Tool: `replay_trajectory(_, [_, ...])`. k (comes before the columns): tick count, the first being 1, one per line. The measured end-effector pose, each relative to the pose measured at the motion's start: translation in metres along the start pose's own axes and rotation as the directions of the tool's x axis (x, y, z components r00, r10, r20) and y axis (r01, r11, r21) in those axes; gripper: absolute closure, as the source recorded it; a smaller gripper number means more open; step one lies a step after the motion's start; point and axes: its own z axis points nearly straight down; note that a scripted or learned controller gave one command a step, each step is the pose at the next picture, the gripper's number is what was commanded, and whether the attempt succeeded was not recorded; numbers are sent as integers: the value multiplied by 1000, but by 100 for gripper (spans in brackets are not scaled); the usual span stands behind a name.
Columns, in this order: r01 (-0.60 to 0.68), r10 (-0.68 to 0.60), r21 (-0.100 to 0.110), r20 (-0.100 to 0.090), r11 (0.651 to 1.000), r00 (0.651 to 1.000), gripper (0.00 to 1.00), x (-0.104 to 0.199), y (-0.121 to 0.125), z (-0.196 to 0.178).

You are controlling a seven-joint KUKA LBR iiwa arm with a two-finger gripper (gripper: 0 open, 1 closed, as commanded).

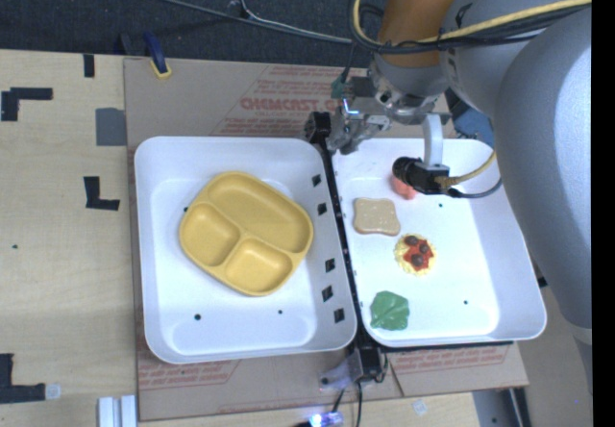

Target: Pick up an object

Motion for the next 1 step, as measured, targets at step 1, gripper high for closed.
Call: replay_trajectory(1, [2, -2, 1, 0, 1000, 1000, 100, 54, 2, -4])
